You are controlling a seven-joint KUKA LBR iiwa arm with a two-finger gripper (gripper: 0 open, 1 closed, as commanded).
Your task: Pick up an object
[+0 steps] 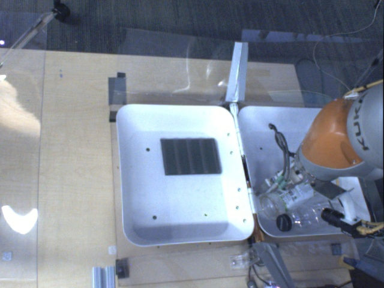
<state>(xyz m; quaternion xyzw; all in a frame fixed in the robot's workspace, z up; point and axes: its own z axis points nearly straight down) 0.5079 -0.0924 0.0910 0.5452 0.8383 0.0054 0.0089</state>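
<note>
Found gripper (287, 188) down low in right bin (261, 131), toward its front half, beneath the orange band of the arm. Cannot tell jaw state, open or closed, nor any hold on anything: too much wire clutter and glare at this slant. Spotted likely target just beside gripper: a clear, crumpled-looking plastic item (303, 212) on the bin floor, with a small black round thing (283, 222) touching it or just beside it, nearer the front wall. Cannot confirm contact between gripper and plastic. Logged also a dark ribbed rectangle (191, 156) lying flat mid-floor in left bin (129, 161), well apart from the arm. Judged as grasp attempt on the clear item, with no lift yet. Next, by estimate: close squarely on the plastic, then raise straight up. Expect thin, springy, slippery material, so look for something actually carried before recording a success.
</note>
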